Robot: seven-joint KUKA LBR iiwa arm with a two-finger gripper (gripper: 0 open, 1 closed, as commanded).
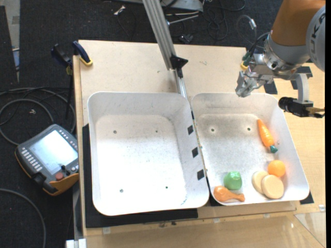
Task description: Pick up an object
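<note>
Orange carrot [265,134], green tip, rt bin [227,107].

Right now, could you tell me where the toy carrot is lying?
The toy carrot lies in the right bin, by its right wall, just above the orange ball.

Matt, speckled white plastic bins [139,102] on a pale wooden bench [129,66].

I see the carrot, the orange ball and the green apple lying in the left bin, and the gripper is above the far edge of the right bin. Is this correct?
Not quite. The camera view shows the carrot, the orange ball and the green apple lying in the right bin, not the left bin. The rest holds: the gripper is above the right bin's far edge.
</note>
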